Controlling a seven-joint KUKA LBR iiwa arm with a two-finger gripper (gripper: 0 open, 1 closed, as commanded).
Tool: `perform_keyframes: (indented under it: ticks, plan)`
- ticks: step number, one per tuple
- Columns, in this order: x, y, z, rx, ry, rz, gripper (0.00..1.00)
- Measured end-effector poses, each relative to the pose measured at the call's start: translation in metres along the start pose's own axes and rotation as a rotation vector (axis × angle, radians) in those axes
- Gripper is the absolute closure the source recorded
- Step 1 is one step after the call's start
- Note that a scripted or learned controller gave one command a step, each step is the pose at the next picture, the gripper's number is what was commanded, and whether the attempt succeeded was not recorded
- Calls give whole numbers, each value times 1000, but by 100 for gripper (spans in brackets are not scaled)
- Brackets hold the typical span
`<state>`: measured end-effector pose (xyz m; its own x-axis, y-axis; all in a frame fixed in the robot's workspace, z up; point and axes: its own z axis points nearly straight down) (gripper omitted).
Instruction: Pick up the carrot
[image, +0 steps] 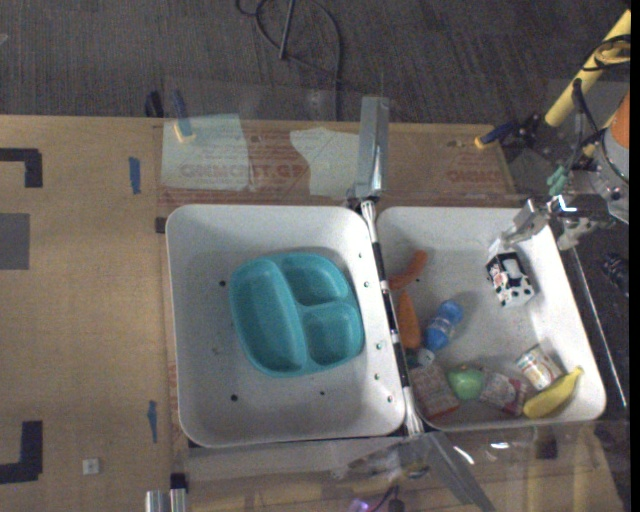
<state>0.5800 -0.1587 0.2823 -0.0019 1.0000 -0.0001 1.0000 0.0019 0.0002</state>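
The gripper (540, 213) hovers at the right bin's (470, 225) far right corner, well apart from the carrot (408, 300); grip state unclear.

Teal divided plate (296, 312) in the left bin (200, 240); blue bottle (443, 323), banana (553, 396) in the right bin (570, 320).

- My gripper (535, 222) is pale grey metal with slim silvery fingers.
- My wrist housing (612, 190) is grey, an orange band (622, 120) above it, dark cables alongside.

Sitting here: two shallow white bins (200, 400), one teal three-compartment plastic tray (296, 312), one orange carrot (408, 318), one yellow banana (553, 396), one blue bottle (443, 324).
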Motion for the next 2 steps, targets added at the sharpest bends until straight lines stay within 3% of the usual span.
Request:
perform_keyframes:
  ticks: [1,2]
  plan:
    - [7,68,-58,-3,-2,134,0]
    - [20,45,77,-1,-1,95,0]
